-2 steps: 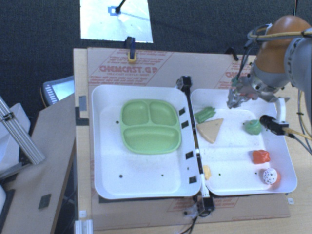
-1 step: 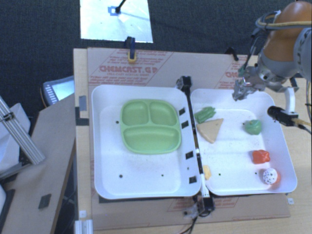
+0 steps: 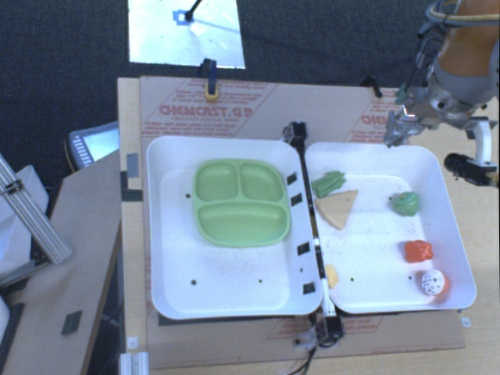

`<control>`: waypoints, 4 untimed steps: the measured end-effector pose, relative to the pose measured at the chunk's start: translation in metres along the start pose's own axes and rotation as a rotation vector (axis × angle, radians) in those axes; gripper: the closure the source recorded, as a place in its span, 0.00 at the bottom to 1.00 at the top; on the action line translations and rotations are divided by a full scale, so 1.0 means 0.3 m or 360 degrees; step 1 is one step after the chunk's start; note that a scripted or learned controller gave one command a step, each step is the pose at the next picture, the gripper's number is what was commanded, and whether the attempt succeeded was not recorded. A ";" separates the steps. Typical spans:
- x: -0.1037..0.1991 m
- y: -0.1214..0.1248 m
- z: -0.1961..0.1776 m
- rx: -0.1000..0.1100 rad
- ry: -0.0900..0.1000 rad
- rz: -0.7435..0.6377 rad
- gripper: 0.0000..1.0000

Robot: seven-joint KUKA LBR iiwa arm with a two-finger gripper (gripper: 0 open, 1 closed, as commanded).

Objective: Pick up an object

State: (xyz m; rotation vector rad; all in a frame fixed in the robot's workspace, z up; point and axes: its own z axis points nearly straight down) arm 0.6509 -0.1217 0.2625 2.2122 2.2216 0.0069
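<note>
White plastic fills the right-hand bin (image 3: 449, 233), and the pincer (image 3: 394, 135) hangs just beyond its far rim; whether it is apart or together I cannot tell. Nothing is picked yet, so this looks like the approach step. Nearest lies a green round toy (image 3: 405, 203), then a red block (image 3: 418, 250); the next move calls for descending over one.

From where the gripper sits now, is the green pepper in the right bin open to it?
Probably yes: the gripper hovers at the bin's far rim, and the green pepper sits apart from its neighbours.
</note>
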 end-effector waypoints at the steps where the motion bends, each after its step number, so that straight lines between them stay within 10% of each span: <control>1: 0.194 -0.052 -0.011 0.0009 0.0005 -0.0008 1.00; 4: 0.680 -0.204 0.065 0.0012 0.0005 -0.0007 1.00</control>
